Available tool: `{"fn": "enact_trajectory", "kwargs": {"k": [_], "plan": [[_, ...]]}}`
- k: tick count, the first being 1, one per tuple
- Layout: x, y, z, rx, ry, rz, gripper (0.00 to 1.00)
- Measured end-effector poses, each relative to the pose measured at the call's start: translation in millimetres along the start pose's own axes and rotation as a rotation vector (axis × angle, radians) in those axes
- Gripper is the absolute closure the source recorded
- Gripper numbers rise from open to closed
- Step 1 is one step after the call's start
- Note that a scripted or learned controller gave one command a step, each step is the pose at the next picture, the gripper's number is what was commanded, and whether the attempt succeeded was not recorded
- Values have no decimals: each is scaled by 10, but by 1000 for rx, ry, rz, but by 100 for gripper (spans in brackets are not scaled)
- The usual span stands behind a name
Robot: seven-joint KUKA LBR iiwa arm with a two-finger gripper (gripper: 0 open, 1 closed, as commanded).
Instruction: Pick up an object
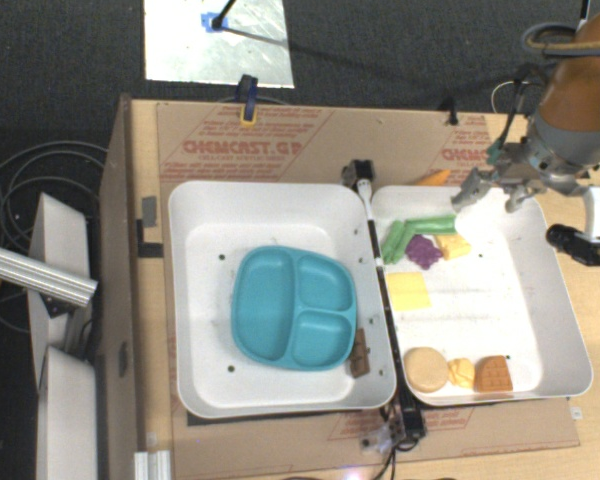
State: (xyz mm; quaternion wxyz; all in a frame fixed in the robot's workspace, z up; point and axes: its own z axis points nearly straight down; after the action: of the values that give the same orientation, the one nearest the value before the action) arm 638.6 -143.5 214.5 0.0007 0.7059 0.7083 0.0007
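1. Several toy food pieces lay in the right bin [560, 298], and the purple piece [424, 251] near its far left corner serves as the landmark for everything below.
2. Touching the purple piece on its far side lay a green piece [412, 231], its long axis running roughly left to right with the left end bent toward the near side; a small yellow piece [454, 246] sat just to the right.
3. On the near side of the purple piece lay a flat yellow slab [407, 290], and well beyond that, by the bin's near edge, a round bun [427, 368], a small yellow lump [462, 371] and a brown waffle [493, 373].
4. The gripper [496, 192] hung to the right of the purple piece and a little farther back, over the bin's far edge, its two fingers spread apart with nothing between them.
5. My judgement: the cluster lay to the gripper's left and slightly nearer, so a short move that way and down would reach it.
6. The blue plate [294, 308] sat in the left bin [205, 268], well to the left.
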Motion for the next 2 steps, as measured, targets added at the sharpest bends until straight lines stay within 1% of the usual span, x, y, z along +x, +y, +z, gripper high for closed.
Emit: {"fn": "enact_trajectory", "kwargs": {"k": [1,2], "plan": [[464,301,952,5,2,-6,0],[483,186,1176,-5,-1,-1,0]]}}
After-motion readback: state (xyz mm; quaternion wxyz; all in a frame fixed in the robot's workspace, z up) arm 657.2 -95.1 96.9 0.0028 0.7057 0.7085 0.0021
